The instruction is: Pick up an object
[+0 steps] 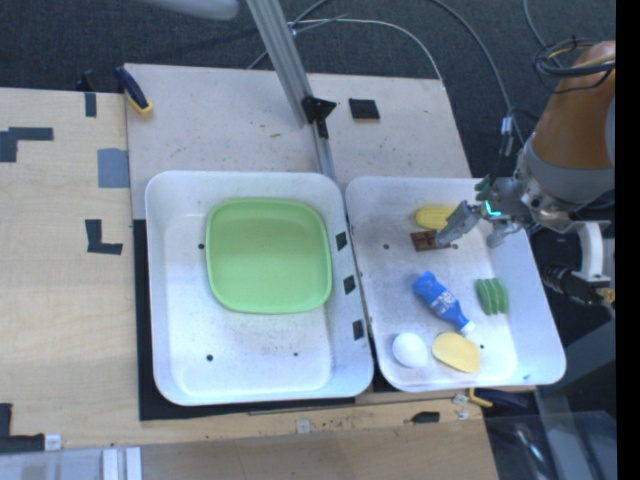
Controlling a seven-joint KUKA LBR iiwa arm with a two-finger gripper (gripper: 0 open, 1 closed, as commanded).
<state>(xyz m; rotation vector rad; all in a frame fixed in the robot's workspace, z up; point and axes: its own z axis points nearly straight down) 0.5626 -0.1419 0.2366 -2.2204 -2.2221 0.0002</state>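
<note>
The right bin (525,353) holds several objects. A yellow piece (432,216) and a small brown block (425,240) lie near its back. A blue bottle (440,301) sits in the middle and a green ridged piece (491,295) to its right. A white egg (408,349) and a yellow lemon-like piece (456,352) rest at the front. My gripper (473,231) hangs over the back right of this bin, open, with nothing between its fingers. One finger (453,226) reaches toward the brown block and the yellow piece.
The left bin (180,358) carries a green square plate (268,255). A grey pole (290,58) slants over the bench behind the bins. Cables run across the back right, behind the arm (570,138).
</note>
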